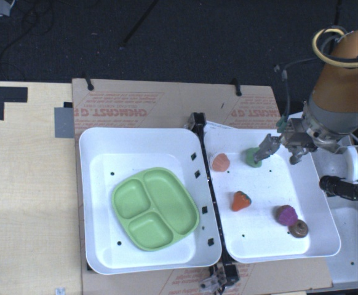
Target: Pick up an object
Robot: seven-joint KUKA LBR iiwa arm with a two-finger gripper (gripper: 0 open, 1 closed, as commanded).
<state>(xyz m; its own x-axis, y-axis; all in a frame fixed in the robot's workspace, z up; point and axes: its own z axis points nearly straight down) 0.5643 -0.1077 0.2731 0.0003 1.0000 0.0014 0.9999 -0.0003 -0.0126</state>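
gripper (277,147) hangs over right bin's (317,183) far side, fingers spread, gripping nothing | small green toy (253,158) sits just beside its left fingertip | looks light, rounded, likely slippery | pinch across its middle

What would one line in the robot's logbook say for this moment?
gripper over right bin | beside green object | nothing seen held | divided plate in left bin

The end effector (278,147) hangs over the right white bin (314,241), one finger touching a small green object (253,157). A green three-compartment plastic plate (155,208) lies in the left white bin (99,165).
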